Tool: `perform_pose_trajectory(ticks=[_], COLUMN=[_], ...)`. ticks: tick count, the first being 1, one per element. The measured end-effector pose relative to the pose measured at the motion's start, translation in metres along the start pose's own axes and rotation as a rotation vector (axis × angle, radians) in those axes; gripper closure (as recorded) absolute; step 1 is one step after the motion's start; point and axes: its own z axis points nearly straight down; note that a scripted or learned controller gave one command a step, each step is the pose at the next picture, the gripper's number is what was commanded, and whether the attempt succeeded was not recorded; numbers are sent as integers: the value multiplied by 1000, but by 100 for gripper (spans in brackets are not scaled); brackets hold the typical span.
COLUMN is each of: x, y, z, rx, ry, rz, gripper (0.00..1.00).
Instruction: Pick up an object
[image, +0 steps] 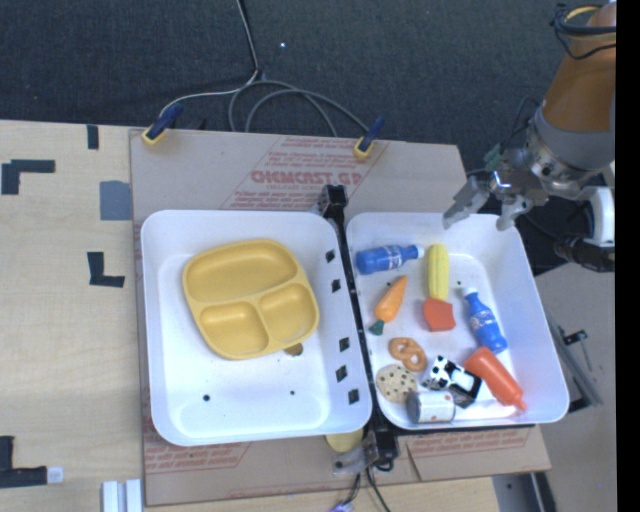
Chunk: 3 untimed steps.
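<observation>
**Object still to be chosen: claw hanging over the right bin's far edge**

An object for the pick is lying among the toys in the right bin, and nothing is sitting between the fingers of the claw, which is hovering with its two fingers spread wide at about one o'clock of that bin, over the far rim. The grey arm with its orange band is reaching in from three o'clock of the view.

Working outward from the claw, the nearest pieces are the corn cob and the blue bottle lying on its side at eleven o'clock of the bin. Just beside them, toward the centre, are the carrot and the small red block. A second, smaller blue bottle is lying at three o'clock, with a red-orange bottle beyond it at five o'clock. At six o'clock a pretzel, a cookie, a black-and-white toy and a white cup are crowding together, some touching.

The left bin is holding a yellow divided plate.

Judging from this, the approach step is in hand and no grasp is begun. The next move is calling for a descent onto one well-separated piece; the corn cob looks the easiest, lying close and apart from its neighbours, with the fingers straddling its narrow width.
</observation>
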Motion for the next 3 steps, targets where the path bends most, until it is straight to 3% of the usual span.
perform_pose_trajectory(ticks=[2,3], x=[-42,-41], y=[38,39], z=[203,187], rx=[7,7], ry=[-1,-3], rz=[-2,-3], gripper=[0,100])
